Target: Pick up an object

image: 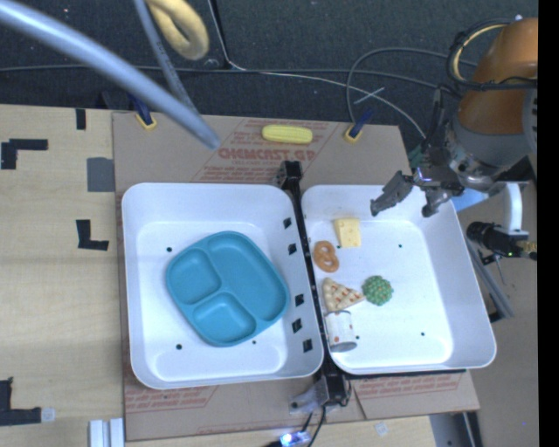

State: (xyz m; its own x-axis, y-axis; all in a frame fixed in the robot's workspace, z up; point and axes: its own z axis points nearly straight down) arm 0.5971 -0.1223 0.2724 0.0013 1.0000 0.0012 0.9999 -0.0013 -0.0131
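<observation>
Even, fairly bright light falls from above, and the 2 white bins [140, 262] [463, 297] look clean with only faint shadows along their inner walls. A grey bar [113, 65] across the upper left is soft and out of focus. The whole view is slightly grainy, and small items lack fine detail.

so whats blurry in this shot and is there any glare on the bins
In the camera view, the grey bar crossing the top left is soft and out of focus, as is the yellow blob beside it; the blue tray and the food pieces are fairly sharp; the right bin is evenly lit with no strong glare, only soft shadows along its walls.
</observation>
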